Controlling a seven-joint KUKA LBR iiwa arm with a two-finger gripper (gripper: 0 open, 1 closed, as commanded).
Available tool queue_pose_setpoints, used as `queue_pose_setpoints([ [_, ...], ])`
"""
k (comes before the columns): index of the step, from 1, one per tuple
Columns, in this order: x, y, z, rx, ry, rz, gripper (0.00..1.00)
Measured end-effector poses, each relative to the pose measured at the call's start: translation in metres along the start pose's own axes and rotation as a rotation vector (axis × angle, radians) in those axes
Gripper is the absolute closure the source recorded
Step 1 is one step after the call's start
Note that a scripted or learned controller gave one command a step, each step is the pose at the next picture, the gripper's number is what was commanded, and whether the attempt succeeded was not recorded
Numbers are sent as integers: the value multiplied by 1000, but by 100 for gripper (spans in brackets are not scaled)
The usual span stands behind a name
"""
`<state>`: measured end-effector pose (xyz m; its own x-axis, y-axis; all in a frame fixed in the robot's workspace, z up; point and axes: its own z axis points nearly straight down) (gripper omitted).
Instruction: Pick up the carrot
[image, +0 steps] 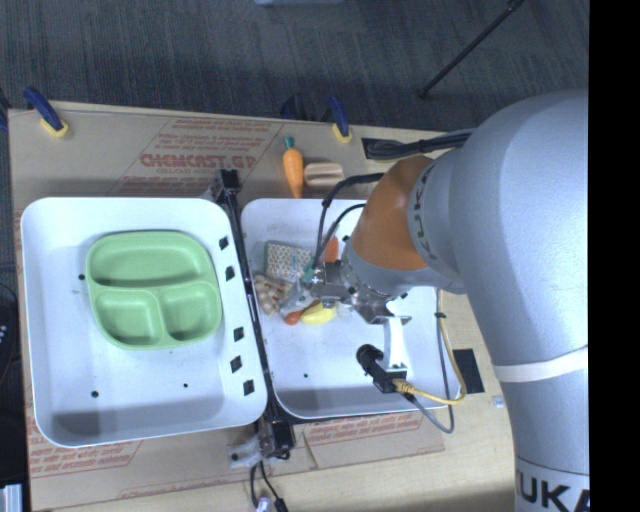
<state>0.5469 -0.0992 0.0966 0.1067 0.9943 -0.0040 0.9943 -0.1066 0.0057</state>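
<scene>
Camera view: the hand (318, 285) is low in the right shallow white plastic bin (330, 395), over the small orange carrot (292, 317), probably to grasp it; its opening I cannot tell.

A green divided tray (152, 287) sits in the left white bin (50, 400). In the right bin (330, 395) lie a yellow piece (318, 316) and a speckled packet (285, 261). Blue clamps (45, 110) grip the cardboard-covered tabletop (130, 150).
</scene>
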Motion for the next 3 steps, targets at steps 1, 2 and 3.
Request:
queue_pose_setpoints([
  [1, 3, -3, -5, 12, 5, -5, 100],
  [2, -54, -21, -18, 11, 4, 196, 100],
  [3, -10, -63, -19, 15, 5, 390, 100],
])
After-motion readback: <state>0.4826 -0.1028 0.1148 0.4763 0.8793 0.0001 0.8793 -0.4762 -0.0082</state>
